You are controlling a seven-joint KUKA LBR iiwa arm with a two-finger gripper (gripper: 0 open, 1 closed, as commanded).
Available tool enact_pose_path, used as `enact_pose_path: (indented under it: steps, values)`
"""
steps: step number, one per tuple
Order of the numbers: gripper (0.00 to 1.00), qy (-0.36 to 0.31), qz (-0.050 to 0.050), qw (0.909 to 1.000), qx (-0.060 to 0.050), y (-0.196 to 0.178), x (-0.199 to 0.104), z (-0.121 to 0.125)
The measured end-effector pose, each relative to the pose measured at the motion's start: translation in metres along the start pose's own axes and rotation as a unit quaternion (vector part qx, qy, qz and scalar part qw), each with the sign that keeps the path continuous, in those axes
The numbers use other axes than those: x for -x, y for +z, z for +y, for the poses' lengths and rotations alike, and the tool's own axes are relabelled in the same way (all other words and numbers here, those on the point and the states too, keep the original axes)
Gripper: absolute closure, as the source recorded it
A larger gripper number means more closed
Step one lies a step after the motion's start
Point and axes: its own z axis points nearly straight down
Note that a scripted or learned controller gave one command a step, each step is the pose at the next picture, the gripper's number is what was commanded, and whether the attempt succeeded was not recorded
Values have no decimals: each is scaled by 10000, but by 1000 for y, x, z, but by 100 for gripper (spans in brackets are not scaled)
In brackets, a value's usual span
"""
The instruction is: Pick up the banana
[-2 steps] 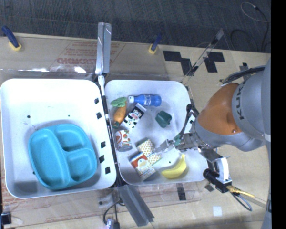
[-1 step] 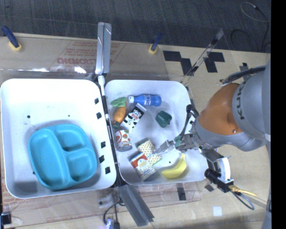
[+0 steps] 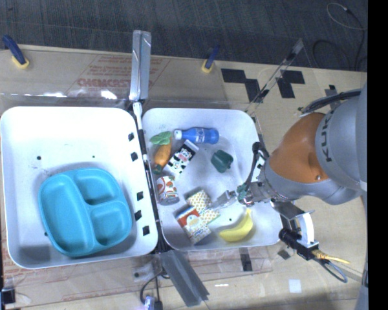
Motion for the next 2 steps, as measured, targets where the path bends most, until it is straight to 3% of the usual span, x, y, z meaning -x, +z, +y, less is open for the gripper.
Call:
enact_pose_path:
  steps: [2]
  values:
    - [0, -290, 1, 9996, -6, 0, 0, 0]
